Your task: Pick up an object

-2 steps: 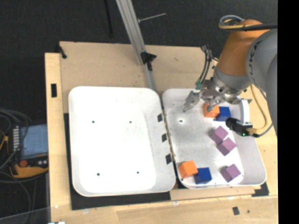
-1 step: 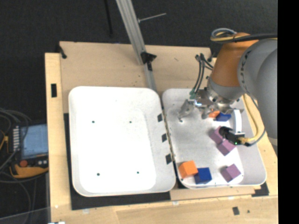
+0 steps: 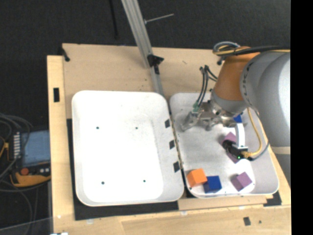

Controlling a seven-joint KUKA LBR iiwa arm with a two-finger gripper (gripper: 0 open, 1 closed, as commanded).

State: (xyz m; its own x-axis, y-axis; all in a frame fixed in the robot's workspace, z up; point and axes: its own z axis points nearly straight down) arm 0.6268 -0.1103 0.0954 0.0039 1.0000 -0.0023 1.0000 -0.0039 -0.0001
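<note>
Camera view: end effector (image 3: 188,123) near right bin's (image 3: 264,190) left edge.

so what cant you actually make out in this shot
- Two-finger gripper, camera view: too small and blurred to read its fingers.
- Small blue object behind the wrist: mostly covered by the arm.
- Purple object under the grey arm: partly hidden by the arm's black fitting.
- Right white bin: top right corner hidden by the arm.

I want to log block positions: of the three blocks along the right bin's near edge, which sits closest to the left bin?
The orange block. It lies leftmost, next to the divider, with the blue block touching its right side and the purple block farther right, apart.
</note>
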